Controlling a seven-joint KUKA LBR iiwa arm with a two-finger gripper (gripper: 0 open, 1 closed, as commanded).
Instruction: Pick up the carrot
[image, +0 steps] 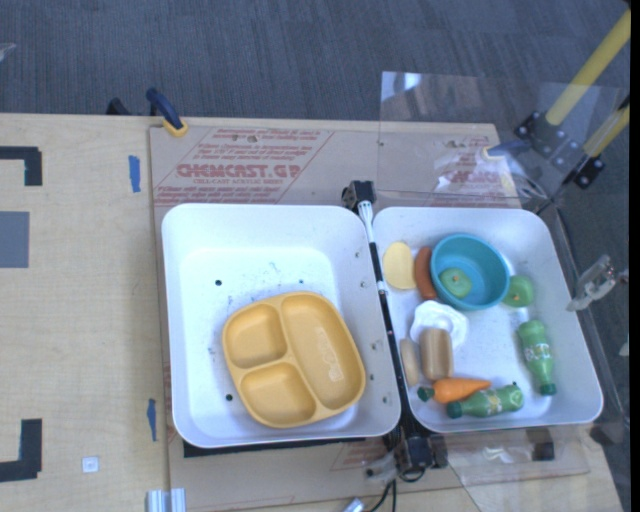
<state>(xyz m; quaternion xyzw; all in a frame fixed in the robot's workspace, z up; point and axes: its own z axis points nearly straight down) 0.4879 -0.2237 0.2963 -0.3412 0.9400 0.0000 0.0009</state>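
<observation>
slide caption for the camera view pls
Orange toy carrot beside a green bottle in the right white bin.

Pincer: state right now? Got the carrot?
Pincer: cannot be told.
The small orange toy carrot lies loose in the shallow white bin on the view's right, beside a green plastic bottle.

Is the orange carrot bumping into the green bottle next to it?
Touching. In the camera view the carrot lies right against the green bottle near the right bin's front edge, with no white floor showing between them.

Two white bins (190, 330) on wooden bench (70, 350)
</observation>
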